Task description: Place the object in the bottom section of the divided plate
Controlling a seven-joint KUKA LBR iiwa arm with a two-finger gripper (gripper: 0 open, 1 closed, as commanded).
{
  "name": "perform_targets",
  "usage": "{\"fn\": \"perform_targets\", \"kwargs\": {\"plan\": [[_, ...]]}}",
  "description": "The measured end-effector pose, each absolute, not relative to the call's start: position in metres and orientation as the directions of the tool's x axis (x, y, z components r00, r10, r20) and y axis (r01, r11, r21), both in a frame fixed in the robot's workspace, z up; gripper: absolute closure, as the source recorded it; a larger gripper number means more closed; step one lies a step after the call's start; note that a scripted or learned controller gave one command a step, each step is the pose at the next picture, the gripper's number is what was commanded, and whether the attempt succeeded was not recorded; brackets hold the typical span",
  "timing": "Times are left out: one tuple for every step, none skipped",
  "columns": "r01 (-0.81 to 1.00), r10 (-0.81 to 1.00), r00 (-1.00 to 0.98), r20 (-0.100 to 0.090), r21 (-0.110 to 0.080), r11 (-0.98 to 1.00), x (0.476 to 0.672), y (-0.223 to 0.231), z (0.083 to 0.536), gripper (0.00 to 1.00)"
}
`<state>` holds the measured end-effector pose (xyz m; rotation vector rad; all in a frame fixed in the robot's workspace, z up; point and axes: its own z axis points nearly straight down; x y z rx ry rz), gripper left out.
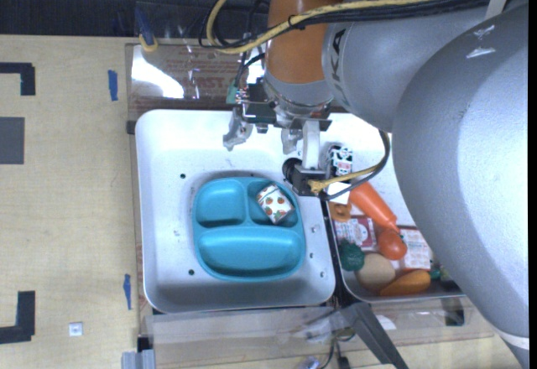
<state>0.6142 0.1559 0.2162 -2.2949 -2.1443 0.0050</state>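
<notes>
We see the gripper [267,139] hanging over the far end of the left bin [159,191], below the arm's orange band [298,15]. Its two fingers stand apart, one pale finger [235,134] to the left and the other [294,141] to the right, with nothing between them, so the hand is released.

Just below the gripper lies the blue divided plate [247,229], resting on the floor of the left bin. A small white object with coloured spots [274,204] sits in the plate's upper right section, tilted against the rim. The plate's upper left section and its large bottom section [252,252] show bare blue.

To the right, the second bin [394,296] holds a heap of play food: an orange carrot [377,212], a pale potato-like lump [376,271], a dark green piece [351,258], an orange piece [407,282] near the lower edge, and a red-and-white packet [357,231]. A small black-and-white cow figure [340,162] lies at the far end of that bin, near the gripper's right finger. Both bins rest on the pale wooden bench [67,191].
</notes>
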Motion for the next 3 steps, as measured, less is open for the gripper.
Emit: {"fn": "perform_targets", "kwargs": {"plan": [[0.999, 0.999, 0.040, -0.001, 0.000, -0.040, 0.667, 0.211, 0.252, 0.00], [0.999, 0.999, 0.033, -0.004, -0.001, -0.033, 0.668, 0.213, 0.259, 1.00], [0.893, 0.893, 0.450, -0.002, 0.000, -0.450, 0.667, 0.226, 0.252, 1.00]]}}
